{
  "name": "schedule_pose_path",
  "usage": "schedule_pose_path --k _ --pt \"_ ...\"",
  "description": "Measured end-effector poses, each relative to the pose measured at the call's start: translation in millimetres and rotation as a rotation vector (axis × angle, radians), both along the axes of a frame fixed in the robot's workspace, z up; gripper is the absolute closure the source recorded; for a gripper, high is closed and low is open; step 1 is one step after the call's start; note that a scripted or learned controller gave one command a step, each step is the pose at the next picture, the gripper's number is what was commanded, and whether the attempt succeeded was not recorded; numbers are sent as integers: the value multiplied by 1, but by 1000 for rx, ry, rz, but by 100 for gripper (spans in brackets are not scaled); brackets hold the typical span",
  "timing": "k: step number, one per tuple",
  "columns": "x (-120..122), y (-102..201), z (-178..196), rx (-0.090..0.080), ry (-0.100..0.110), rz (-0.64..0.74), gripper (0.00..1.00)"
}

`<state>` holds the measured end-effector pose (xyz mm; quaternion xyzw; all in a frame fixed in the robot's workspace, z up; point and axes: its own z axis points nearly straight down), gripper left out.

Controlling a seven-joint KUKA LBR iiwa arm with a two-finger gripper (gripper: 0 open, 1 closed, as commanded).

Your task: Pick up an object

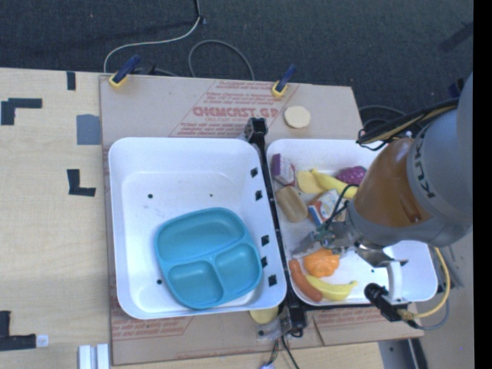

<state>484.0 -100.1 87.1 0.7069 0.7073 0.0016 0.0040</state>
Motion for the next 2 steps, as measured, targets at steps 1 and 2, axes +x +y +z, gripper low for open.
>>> schedule_pose_path --k 1,2 --pt "2 -2 10 0 2 -1 100" --pt "48 68 138 5 -7 11 100"
